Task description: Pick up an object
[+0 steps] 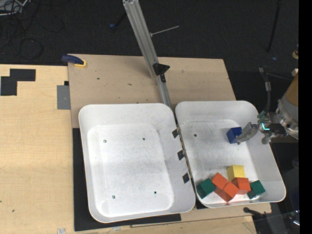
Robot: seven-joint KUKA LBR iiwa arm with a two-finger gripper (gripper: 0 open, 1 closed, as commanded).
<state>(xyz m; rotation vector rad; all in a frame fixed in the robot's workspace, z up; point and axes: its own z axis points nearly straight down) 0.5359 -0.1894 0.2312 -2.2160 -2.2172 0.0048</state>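
A blue block point(234, 134) lies in the right bin point(214, 112), near its right wall. My gripper point(256, 136) hangs over that bin's right rim, just to the right of the block. Its left finger point(247, 131) reaches to the block's right side, while the other finger sits farther right over the rim. The fingers look spread, and the block is outside them, not between them. At the bin's near end lies a cluster: a yellow block point(237, 171), orange blocks point(221, 181) and two green blocks point(205, 186).
The left bin point(97, 121) sits beside the right one, joined by black clips point(179, 154). An aluminium rail point(145, 43) slants up from the back between the bins. A small blue-and-yellow tool point(73, 60) lies at the bench's far left corner.
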